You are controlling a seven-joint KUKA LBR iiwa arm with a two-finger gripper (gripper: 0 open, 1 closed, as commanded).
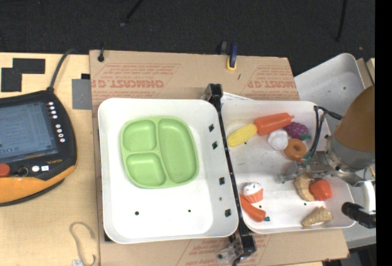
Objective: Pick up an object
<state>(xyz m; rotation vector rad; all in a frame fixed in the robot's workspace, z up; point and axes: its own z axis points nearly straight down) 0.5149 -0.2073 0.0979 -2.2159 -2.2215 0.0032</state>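
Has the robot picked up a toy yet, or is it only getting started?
Done: the arm has reached into the right bin, and the gripper is low among the toys. In hand: nothing that I can see; it sits right by the red tomato and the beige piece, which lie on the bin floor. Left: grab one toy and lift it. The green tray has no toys in it.

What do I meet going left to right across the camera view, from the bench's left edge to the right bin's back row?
Black-and-orange handheld control pendant → green three-compartment plastic tray → yellow toy corn cob → orange toy carrot → purple toy grape bunch
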